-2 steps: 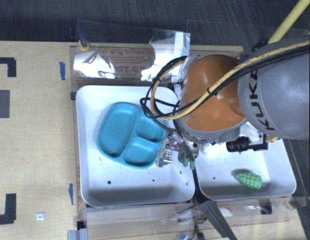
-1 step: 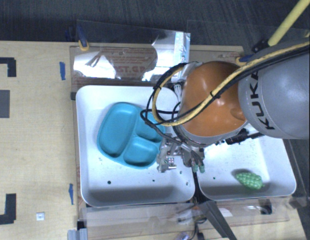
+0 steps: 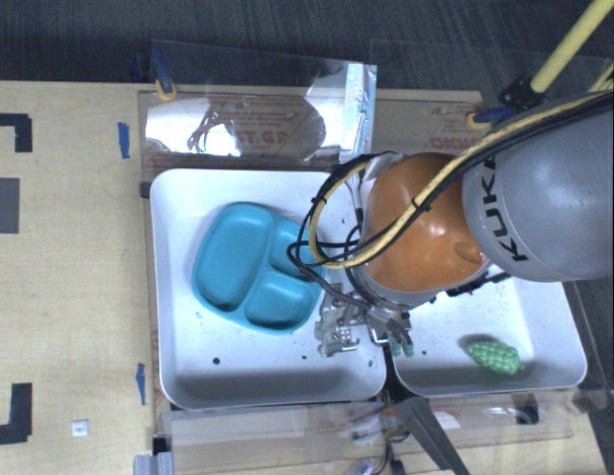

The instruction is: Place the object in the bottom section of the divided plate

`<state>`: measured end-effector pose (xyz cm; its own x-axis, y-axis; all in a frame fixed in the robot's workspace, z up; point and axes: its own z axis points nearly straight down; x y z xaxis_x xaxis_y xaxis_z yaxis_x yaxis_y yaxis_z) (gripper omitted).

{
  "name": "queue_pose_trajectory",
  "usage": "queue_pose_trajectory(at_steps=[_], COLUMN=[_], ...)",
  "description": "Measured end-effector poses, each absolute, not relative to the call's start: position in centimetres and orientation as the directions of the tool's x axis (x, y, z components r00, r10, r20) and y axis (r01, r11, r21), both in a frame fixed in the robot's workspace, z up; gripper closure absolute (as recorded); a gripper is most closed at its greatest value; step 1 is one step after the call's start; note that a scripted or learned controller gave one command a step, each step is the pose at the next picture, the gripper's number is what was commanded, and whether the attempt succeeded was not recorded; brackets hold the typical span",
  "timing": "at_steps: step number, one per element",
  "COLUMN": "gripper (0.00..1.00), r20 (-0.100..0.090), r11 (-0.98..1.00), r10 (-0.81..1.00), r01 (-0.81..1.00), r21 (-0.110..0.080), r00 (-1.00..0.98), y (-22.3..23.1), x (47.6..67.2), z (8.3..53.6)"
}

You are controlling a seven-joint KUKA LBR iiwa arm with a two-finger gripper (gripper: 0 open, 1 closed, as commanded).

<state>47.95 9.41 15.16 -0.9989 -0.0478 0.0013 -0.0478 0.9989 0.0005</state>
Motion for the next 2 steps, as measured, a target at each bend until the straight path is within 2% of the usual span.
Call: queue_pose_trajectory(at_steps=[1,2], gripper=[1.00,1.00], r20=[-0.007,-0.007], r11=[0.948,0.809], r10=[-0.319,-0.588], r01=[-0.319,-0.588], r21=[-0.001,0.000], r00=[-0.948,-0.809], y=[3.1,10.0], x=[48.9,49.5], z=[18.5,18.4])
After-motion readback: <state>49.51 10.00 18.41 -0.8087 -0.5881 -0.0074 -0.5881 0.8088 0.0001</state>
